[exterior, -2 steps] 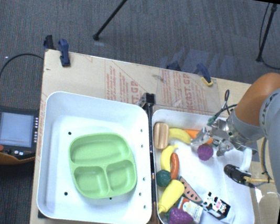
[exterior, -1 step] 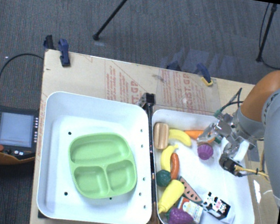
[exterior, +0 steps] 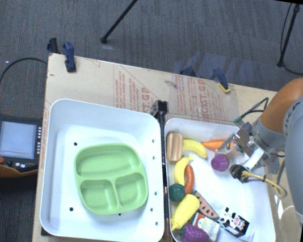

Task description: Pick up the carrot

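Seen from above, the small orange toy carrot point(exterior: 214, 144) lies in the right white bin point(exterior: 264, 220), beside a yellow banana point(exterior: 194, 148). The metal two-finger gripper point(exterior: 233, 145) hovers touching-close at its tip; nothing lifted yet.

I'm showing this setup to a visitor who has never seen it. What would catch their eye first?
Probably the green divided plate, alone in the left bin. Next, the jumble of toy food in the right bin: bananas, a yellow corn cob, purple grapes and more. Then the grey arm with its orange band, coming in from the right, its gripper right by the orange carrot near that bin's far edge.
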Tool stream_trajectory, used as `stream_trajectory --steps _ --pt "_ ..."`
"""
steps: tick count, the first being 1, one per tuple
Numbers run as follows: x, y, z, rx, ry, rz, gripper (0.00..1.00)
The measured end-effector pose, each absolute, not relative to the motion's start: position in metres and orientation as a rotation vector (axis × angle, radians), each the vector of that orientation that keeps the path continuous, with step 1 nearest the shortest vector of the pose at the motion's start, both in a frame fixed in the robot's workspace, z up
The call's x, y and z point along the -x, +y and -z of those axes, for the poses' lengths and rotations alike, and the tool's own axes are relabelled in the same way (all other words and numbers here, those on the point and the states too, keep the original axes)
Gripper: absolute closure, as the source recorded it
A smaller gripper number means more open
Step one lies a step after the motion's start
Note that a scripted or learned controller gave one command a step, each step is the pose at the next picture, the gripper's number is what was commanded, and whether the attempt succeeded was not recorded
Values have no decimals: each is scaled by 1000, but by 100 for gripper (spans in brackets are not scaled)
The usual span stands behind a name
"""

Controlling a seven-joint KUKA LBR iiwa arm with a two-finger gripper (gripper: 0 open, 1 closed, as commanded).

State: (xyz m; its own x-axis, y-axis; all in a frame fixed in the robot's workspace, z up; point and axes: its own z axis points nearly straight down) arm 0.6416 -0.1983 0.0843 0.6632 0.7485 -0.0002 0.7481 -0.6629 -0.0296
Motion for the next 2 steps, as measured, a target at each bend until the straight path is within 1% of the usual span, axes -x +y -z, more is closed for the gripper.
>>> stream_trajectory --steps 1,2 --pt "-639 -173 -85 2960 -1020 -20 0" --pt "-639 -173 -94 2957 -1024 -21 100"
